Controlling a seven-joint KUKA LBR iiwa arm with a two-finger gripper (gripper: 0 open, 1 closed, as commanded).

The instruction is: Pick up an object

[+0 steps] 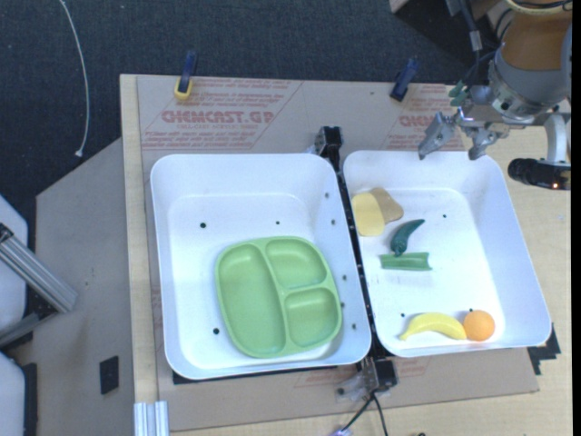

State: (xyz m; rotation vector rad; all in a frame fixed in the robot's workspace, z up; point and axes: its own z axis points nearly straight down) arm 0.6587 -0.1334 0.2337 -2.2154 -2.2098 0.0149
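The claw (451, 143) hangs over the far rim of the right bin (508, 207), with its two fingers spread wide and nothing between them. By the look of it, the task is at its opening step: the approach, with no object yet chosen by contact.

All the candidates lie nearer the camera than the claw, inside the right bin. Closest to it, below and somewhat to its left in the view, are a yellow piece (367, 214) and a tan piece (388, 204) that touch or overlap each other. Just beyond those from the claw sit a dark teal curved piece (408, 234) and a green bar (405, 262), close together but seemingly apart. Farthest from the claw, at the bin's near edge, a banana (434, 326) lies touching or just beside an orange ball (478, 324).

The left bin (172, 243), well off to the claw's left, carries a green divided plate (277, 295), which looks too broad and flat for an easy grasp.

The next move calls for carrying the claw in over the right bin and lowering it around one item. The green bar or the teal piece seems the better pick, being slim; the touching pairs risk a clumsy two-item pinch.
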